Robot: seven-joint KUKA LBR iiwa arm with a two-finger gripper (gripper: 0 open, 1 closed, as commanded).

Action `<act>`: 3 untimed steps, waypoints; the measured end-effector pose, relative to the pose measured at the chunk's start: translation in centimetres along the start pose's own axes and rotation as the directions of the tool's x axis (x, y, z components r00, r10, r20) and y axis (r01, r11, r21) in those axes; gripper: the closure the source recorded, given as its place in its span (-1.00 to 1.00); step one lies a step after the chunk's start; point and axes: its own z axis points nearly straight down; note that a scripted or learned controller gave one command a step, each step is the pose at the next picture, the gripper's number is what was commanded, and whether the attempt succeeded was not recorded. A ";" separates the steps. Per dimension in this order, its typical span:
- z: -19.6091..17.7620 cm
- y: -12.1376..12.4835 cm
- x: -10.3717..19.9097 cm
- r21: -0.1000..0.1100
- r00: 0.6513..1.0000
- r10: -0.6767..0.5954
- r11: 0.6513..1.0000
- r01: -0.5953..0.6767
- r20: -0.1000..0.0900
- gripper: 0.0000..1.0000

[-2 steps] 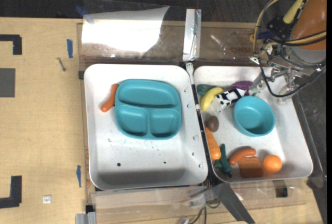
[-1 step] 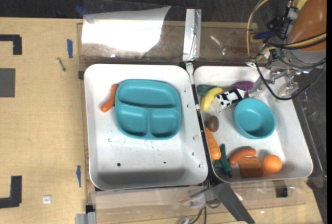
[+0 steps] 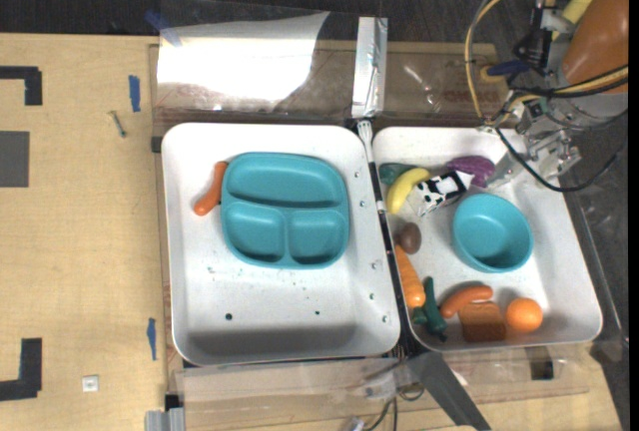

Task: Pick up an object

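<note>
Honestly there's nothing readable here: no words, brand names, numbers or signs that I can make out. The black-and-white patched toy (image 3: 440, 191) in the right white plastic bin (image 3: 579, 259) has markings, but they're just blotches, not letters. The black angular marks (image 3: 24, 85) on the tan wooden counter (image 3: 70, 249) at the left are plain shapes, and the small white square (image 3: 91, 382) near its front edge is too tiny to tell.
</note>
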 end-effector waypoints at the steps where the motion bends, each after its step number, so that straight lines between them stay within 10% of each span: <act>1: -0.2 0.0 -0.4 -0.001 0.940 -0.340 0.940 0.340 0.003 -1.00; 2: 4.4 -0.2 -1.9 0.002 0.890 -0.456 0.890 0.456 0.010 -1.00; 3: -0.3 0.1 -0.6 -0.003 0.739 -0.674 0.739 0.674 -0.002 -1.00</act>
